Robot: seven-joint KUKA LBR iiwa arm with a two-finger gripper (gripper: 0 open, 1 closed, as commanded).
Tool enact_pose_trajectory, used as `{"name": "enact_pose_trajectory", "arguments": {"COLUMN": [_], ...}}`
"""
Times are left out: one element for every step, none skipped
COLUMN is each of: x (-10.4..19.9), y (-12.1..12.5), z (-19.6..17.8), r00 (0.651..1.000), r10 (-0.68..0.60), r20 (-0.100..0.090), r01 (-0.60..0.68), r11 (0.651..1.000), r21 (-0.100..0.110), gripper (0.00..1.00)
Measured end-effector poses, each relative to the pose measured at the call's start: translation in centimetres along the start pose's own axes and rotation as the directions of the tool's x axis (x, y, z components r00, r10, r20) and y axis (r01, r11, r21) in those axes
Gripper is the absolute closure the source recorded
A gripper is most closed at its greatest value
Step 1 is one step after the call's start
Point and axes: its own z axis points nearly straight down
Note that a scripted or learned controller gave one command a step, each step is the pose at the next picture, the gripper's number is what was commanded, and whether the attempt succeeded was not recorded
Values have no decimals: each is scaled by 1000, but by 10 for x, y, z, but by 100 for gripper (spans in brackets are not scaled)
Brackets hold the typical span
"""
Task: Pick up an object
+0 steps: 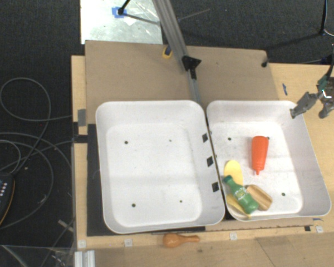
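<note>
The right bin (300,149) holds several items. An orange carrot-shaped piece (259,152) lies near its middle. A yellow piece (234,171), a green bottle (241,194) and a tan striped piece (261,197) crowd the near left corner, touching one another. My gripper (310,112) hangs over the bin's far right corner, well above and to the right of the carrot piece. Its fingers are open with nothing between them.
The left bin (108,149) sits beside the right one, joined by black clips (210,161). A brown pear-shaped object (181,239) lies on the bench in front of the bins. A grey pole (175,32) slants in at the back.
</note>
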Motion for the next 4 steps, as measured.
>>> {"name": "enact_pose_trajectory", "arguments": {"x": [0, 7, 14, 17], "y": [1, -2, 4, 9], "z": [-3, 42, 88, 149], "r00": [1000, 1000, 1000, 1000], "r10": [-3, -1, -3, -3], "r20": [2, 0, 0, -1], "r01": [3, 1, 3, 3], "r11": [1000, 1000, 1000, 1000], "r21": [-4, 0, 0, 1], "gripper": [0, 0, 0, 0]}}
